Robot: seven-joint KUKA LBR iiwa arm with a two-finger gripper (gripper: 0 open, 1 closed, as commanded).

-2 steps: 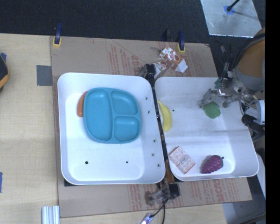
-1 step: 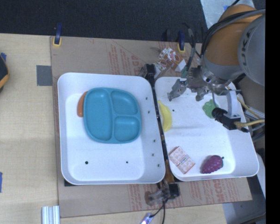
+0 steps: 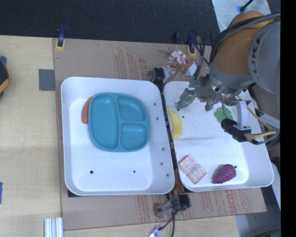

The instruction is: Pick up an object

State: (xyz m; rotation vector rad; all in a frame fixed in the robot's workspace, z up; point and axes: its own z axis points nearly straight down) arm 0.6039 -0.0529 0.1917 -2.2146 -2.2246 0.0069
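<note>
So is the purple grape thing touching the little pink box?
Apart. The camera view shows bare white bin floor between the purple grapes and the pink box.

Left of the gripper (image 3: 196, 101), the blue plate (image 3: 119, 121) hides most of an orange object (image 3: 85, 111); the arm's wrist partly covers a green object (image 3: 222, 115).

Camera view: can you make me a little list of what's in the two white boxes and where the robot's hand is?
left bin: blue divided plate, orange thing poking out at its left edge
right bin: yellow object by left wall, small patterned packet, purple grapes, green object
gripper: over right bin's far end, nothing seen between fingers
</note>
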